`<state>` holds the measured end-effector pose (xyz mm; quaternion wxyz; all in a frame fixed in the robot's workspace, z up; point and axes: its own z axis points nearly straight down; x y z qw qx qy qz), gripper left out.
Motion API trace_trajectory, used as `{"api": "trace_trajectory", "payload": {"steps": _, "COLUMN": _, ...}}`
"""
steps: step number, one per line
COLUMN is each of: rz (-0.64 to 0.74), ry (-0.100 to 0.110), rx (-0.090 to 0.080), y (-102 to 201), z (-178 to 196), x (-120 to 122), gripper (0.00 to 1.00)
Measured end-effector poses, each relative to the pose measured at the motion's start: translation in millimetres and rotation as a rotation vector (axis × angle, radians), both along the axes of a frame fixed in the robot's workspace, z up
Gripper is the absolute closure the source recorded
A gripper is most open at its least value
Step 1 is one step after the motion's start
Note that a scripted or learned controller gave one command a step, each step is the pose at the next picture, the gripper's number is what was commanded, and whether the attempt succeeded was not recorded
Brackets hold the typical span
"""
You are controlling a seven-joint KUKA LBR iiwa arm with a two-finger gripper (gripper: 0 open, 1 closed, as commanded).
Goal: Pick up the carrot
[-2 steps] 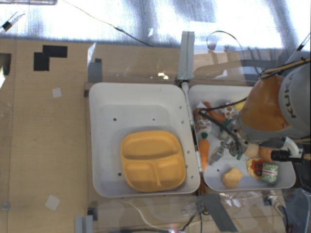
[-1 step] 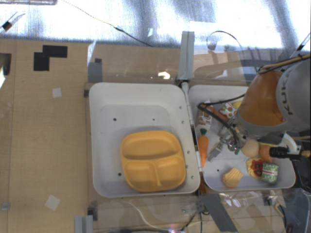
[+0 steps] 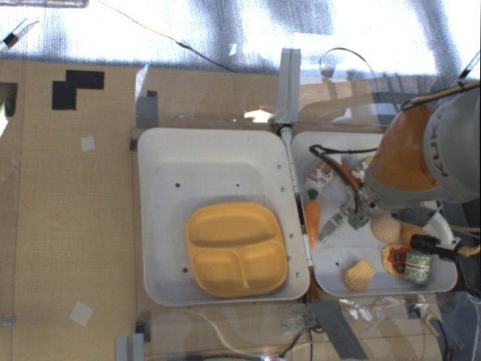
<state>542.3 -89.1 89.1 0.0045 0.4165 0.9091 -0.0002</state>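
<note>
Not much done yet imo: the carrot [image 3: 312, 218] lies in the right bin [image 3: 331, 280] against its left wall, the end effector [image 3: 346, 218] just right of the carrot, grip state I can't tell, with wooden worktop [image 3: 68, 224] beyond the carrot's left.

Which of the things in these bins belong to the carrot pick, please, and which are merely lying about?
For the job: carrot, gripper, right bin.
Lying about: yellow divided plate, left bin, small can, yellow ridged food piece, pale round item.
</note>
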Motion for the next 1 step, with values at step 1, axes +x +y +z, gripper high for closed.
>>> {"api": "trace_trajectory", "payload": {"steps": 1, "rz": -0.132, "ry": -0.002, "rx": 0.003, "y": -1.2, "z": -0.3, "x": -4.5, "gripper": 0.0}}
